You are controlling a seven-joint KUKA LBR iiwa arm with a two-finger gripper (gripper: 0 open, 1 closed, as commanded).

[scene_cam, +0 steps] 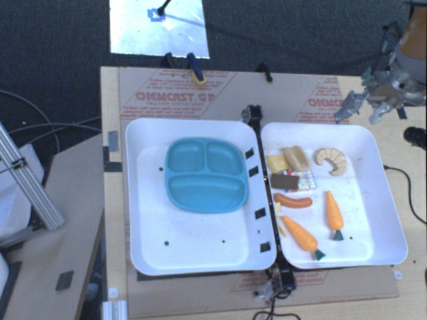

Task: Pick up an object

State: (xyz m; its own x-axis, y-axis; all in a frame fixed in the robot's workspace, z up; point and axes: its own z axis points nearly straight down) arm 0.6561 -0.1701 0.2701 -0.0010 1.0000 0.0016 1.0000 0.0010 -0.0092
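Observation:
In the right bin (380, 179) lie several toy foods: a croissant (332, 159), a bread roll (296, 157), a yellow cheese piece (277, 163), a brown and white bar (291, 181), a sausage (293, 201) and two carrots (333, 213) (300, 234). My gripper (363, 107) hangs above the bin's far right corner, beyond the rim. Its two fingers are spread apart with nothing between them. It is well behind and to the right of the croissant.
The left bin (143, 212) holds a blue divided plate (205, 175). A black hinge strip (263, 185) runs between the bins. Behind the bins lies cardboard (180, 95) with clamps and a shiny metal sheet (159, 17). An aluminium frame (27, 185) stands at left.

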